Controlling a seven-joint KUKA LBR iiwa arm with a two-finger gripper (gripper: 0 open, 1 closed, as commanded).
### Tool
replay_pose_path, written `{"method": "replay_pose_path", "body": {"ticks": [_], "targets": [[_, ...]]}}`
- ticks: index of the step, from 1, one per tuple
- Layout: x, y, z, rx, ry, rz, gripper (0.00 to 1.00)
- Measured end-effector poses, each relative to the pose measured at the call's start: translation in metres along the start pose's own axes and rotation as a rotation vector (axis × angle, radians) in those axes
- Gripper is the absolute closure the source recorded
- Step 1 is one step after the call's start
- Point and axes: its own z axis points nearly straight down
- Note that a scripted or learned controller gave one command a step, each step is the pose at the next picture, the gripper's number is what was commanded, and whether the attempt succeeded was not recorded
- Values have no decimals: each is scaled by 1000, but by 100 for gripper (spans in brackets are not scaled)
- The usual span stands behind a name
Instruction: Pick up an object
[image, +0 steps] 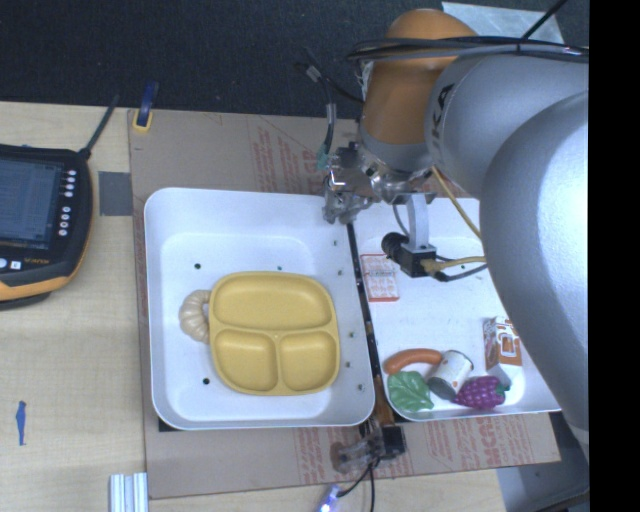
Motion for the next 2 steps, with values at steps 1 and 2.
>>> {"method": "replay_pose_path", "body": {"ticks": [1,2], "targets": [[-78,-17,-28,1,0,5,100],[8,0,-39,0,2,2,100]]}}
